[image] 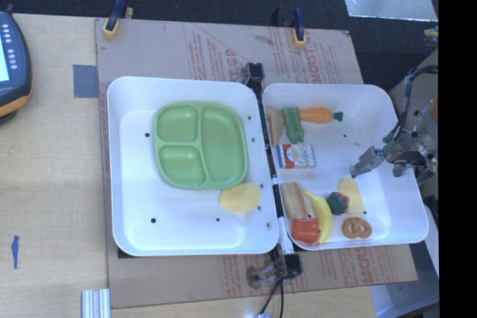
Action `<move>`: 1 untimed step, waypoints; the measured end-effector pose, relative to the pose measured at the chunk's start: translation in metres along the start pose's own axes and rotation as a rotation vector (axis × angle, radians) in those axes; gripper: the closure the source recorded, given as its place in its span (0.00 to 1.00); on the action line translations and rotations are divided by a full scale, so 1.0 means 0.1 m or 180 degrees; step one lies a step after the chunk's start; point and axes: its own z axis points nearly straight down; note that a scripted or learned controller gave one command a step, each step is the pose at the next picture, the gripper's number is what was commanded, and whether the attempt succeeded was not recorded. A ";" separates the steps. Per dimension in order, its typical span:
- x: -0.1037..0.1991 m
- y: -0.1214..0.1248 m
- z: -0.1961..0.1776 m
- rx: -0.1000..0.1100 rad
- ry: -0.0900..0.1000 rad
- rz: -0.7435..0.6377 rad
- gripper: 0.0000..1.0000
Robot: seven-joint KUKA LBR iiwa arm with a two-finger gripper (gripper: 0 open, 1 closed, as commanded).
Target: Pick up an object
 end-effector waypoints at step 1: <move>0.23 -0.02 0.67 0.0021 0.0008 -0.0008 0.00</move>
